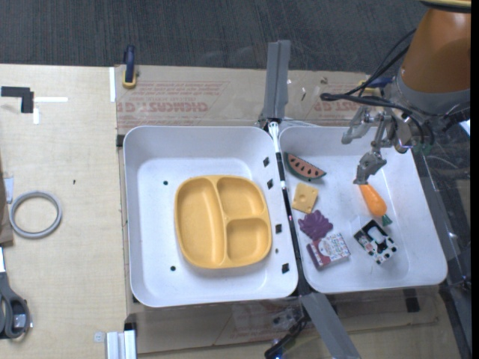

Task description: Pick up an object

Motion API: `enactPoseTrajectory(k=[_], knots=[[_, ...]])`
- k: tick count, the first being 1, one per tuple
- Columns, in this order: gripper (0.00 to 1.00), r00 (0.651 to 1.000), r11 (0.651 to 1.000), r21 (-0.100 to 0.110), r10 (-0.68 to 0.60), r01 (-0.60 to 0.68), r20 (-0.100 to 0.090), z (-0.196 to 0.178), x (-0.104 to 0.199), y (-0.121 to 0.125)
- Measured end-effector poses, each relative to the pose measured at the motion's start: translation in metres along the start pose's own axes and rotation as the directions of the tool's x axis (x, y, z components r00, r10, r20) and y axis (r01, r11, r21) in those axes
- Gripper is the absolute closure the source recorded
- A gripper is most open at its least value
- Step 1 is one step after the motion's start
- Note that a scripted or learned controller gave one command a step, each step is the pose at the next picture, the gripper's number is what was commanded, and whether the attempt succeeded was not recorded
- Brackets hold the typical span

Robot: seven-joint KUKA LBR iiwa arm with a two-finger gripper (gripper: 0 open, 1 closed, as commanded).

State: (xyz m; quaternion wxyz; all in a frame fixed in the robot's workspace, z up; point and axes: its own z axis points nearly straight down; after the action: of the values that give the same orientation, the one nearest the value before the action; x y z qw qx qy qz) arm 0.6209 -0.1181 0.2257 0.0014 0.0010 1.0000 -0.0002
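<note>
Hovering at right of frame, gripper just above carrot; jaw state unclear, perhaps parted.

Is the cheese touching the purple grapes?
Apart. The camera view shows a strip of white bin floor between the cheese and the purple grapes just below it.
</note>
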Motion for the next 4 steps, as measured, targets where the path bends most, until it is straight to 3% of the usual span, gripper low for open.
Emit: enactPoseTrajectory(k=[1,2,3,4], knots=[[0.0,0.984,0.984,0.0,-0.176,0.176,0.001,0.133,0.031,-0.029],[0.0,0.996,0.996,0.0,-0.085,0.085,0.003,0.132,-0.024,0.003],[0.0,0.982,0.982,0.0,0.189,-0.189,-0.002,0.134,0.098,0.014],[0.0,0.944,0.944,0.0,0.329,-0.329,0.0,0.133,0.083,0.017]])
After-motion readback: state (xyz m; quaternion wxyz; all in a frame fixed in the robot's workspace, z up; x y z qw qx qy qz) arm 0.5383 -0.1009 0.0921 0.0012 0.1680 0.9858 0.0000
